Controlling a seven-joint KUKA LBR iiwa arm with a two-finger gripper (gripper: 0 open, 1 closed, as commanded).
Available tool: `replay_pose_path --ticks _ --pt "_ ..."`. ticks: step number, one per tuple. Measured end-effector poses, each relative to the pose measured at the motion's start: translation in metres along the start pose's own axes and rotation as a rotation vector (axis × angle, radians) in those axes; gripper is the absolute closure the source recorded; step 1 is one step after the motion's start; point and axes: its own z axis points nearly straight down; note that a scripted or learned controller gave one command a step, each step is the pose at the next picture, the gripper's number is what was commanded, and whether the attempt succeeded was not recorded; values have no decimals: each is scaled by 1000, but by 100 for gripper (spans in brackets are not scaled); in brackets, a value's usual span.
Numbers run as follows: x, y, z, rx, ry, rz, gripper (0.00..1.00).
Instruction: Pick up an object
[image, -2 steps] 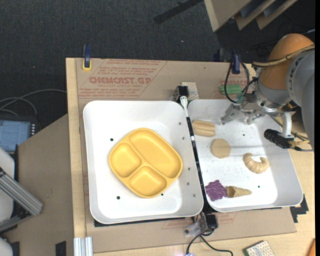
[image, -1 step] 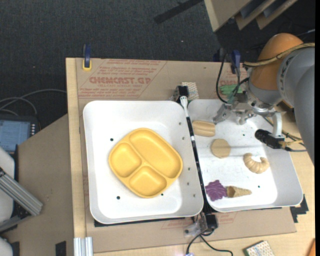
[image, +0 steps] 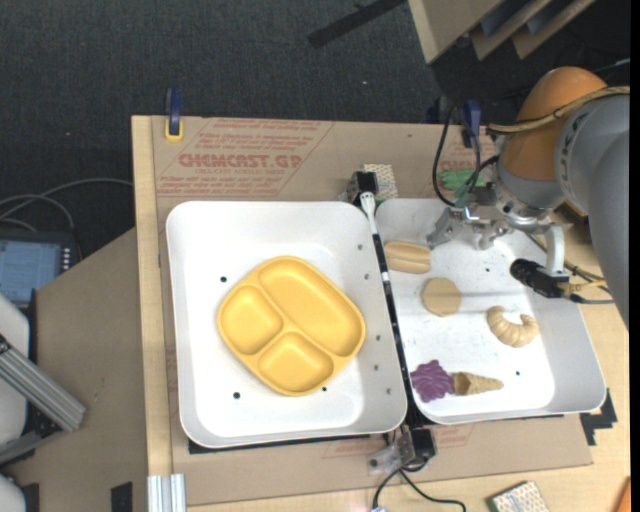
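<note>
Bread roll (image: 407, 257) lies at top-left of right bin (image: 575, 385), against the divider, long axis approx left-right across the view. Gripper (image: 470, 228) hovers just to its upper right, near the bin's back edge; can't tell its state from this angle. Cookie (image: 440, 297) sits just below the roll, croissant (image: 512, 327) further right.

We are looking down into a robotics lab or test cell, not a home. A grey industrial robot arm with an orange band (image: 570, 130) reaches over a cardboard-topped bench (image: 250, 160) that bears two shallow white plastic bins (image: 190, 300) side by side. Loose black cables (image: 60, 200) trail across dark grey carpet (image: 150, 50), and toy plastic food sits in the bins.
</note>
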Motion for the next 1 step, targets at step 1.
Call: replay_pose_path --ticks 1 --pt "-8 0 0 -3 -2 1 0"
